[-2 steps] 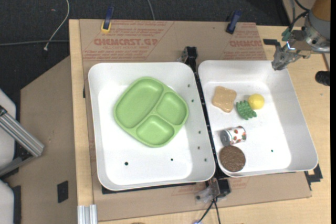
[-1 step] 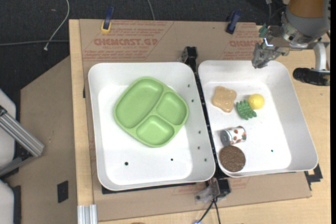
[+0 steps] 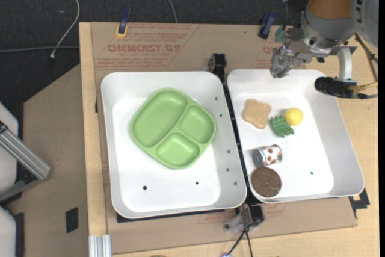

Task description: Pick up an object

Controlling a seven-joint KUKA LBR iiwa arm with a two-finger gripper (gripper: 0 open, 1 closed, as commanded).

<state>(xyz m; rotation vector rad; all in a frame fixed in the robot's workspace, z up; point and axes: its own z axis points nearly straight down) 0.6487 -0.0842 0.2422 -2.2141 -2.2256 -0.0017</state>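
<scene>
The right bin (image 3: 325, 147) holds a tan toast-shaped piece (image 3: 257, 113), a yellow ball (image 3: 293, 115), a green leafy toy (image 3: 281, 126), a small can lying on its side (image 3: 268, 156) and a brown round disc (image 3: 266, 182). My gripper (image 3: 281, 64) hangs over the far left corner of that bin, above and apart from the toast piece. Its fingers look close together with nothing between them.
The left bin (image 3: 120, 129) holds a green three-compartment plate (image 3: 173, 127). A black clamp (image 3: 218, 62) sits between the bins at the far edge. Blue clips (image 3: 124, 20) mark the cardboard base. Cables lie on the dark floor behind.
</scene>
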